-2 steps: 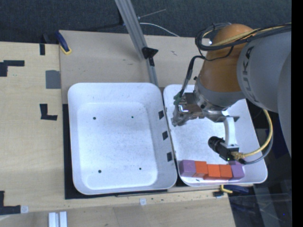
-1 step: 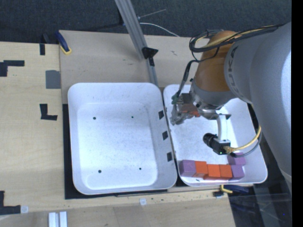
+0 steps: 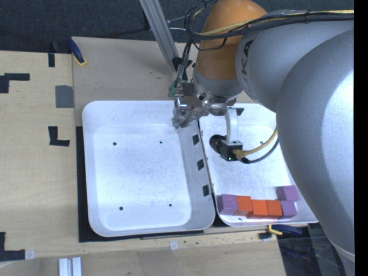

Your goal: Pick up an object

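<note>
Several small blocks lie in a row at the near edge of the right bin (image 3: 260, 160): a purple block (image 3: 229, 203), an orange block (image 3: 244, 204), another orange block (image 3: 267, 207) and a purple block (image 3: 286, 194) at the right end. My gripper (image 3: 183, 117) hangs under the orange band, over the far right corner of the left bin (image 3: 138, 171), close to the divider between the bins. It is well away from the blocks. The wrist body hides its fingers.
The grey arm covers the right side of the view and part of the right bin. A metal rail (image 3: 158, 25) slants up behind the gripper. A blue and yellow clamp (image 3: 77, 52) sits at the bench's far left corner, another clamp (image 3: 282, 230) below the right bin.
</note>
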`<action>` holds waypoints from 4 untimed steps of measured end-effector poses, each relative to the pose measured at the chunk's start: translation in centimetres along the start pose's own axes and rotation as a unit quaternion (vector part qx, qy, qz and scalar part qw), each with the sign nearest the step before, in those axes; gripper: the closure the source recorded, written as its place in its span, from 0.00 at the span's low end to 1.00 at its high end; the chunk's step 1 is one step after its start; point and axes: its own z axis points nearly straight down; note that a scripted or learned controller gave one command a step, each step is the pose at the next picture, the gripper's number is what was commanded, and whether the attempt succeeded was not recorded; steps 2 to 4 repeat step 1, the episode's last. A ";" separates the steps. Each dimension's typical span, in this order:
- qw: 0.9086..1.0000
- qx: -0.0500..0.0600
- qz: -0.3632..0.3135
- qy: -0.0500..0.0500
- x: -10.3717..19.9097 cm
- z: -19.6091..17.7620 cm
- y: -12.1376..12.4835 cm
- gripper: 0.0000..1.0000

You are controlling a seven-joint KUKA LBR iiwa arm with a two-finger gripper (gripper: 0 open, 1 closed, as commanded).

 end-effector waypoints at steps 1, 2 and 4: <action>1.000 0.006 0.004 -0.003 -0.7 6.4 -0.4 1.00; 1.000 0.006 0.004 -0.003 -0.7 6.4 -0.4 1.00; 1.000 0.006 0.004 -0.003 -0.7 6.4 -0.4 1.00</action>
